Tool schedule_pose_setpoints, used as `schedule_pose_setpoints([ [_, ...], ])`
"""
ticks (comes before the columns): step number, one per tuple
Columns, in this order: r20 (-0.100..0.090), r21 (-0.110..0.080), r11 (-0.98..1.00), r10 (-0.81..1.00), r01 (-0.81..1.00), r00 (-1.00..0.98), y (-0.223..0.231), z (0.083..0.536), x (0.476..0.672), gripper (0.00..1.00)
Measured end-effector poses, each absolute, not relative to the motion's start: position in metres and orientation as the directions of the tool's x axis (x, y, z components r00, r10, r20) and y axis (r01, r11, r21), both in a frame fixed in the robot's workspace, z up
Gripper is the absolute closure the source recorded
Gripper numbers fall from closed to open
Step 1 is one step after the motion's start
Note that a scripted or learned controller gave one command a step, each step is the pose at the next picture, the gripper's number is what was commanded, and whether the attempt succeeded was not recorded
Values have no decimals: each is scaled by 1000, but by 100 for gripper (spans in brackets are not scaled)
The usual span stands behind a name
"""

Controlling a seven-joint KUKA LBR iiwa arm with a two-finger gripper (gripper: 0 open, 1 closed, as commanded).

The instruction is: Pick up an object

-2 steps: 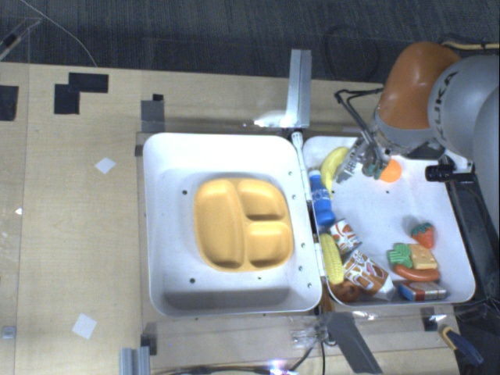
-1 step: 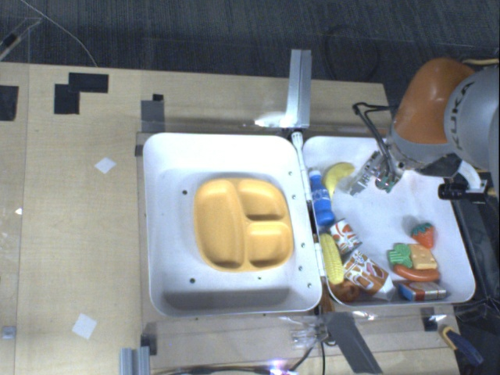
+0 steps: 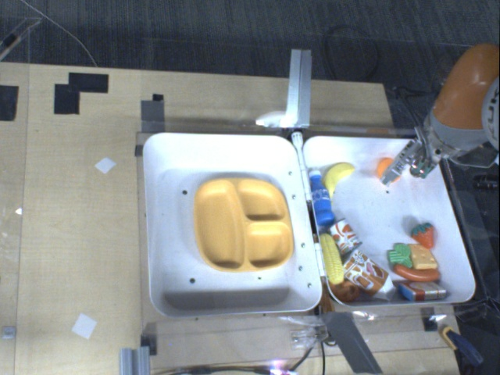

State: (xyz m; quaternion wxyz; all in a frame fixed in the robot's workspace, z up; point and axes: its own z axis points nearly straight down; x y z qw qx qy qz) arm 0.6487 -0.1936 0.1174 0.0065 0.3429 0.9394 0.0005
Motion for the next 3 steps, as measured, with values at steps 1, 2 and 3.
schedule_pose_setpoints([
  [1, -10, 6, 767, 642, 642, -767, -192, 117, 649, 0],
  [2, -12, 3, 799, 601, 601, -799, -103, 89, 628, 0],
  [3, 3, -4, 682, 731, 731, -682, -102, 88, 653, 0],
])
